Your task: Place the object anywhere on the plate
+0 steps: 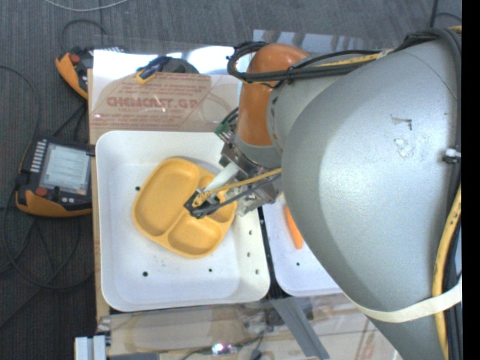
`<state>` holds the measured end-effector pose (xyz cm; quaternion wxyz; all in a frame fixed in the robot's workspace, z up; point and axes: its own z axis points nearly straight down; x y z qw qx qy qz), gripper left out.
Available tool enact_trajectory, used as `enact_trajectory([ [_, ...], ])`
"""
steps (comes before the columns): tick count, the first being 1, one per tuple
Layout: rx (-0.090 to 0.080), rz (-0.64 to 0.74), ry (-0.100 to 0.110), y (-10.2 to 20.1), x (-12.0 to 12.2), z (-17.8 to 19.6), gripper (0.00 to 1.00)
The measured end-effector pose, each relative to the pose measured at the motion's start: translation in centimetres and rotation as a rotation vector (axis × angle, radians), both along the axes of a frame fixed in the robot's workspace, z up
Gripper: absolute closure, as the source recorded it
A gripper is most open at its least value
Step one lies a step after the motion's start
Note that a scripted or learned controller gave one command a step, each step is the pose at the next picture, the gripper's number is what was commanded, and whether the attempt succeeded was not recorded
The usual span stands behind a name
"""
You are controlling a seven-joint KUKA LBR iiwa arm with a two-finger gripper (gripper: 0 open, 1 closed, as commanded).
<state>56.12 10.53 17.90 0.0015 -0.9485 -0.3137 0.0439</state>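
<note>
A yellow plate (166, 195) with three compartments lies in the left white bin (150, 280), toward its back right. My gripper (240, 198) hangs low over the plate's right edge, near the wall between the bins. The big grey arm covers much of it. A thin orange object (292, 228) lies in the right bin (300, 276), just right of the gripper, partly under the arm. I see nothing lying on the plate.
Behind the left bin lies a shiny clear sheet with red lettering (154, 103). A teach pendant (56, 175) sits on the floor to the left, with cables around it. The arm hides most of the right bin.
</note>
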Motion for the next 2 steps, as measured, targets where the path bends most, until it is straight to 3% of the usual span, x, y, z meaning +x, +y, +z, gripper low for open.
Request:
enact_trajectory([
  [1, -0.002, 0.004, 0.012, 0.0, -0.1, 0.4, 1.0],
  [2, 0.014, -0.235, -0.077, -2.4, -0.5, 1.1, 1.0],
])
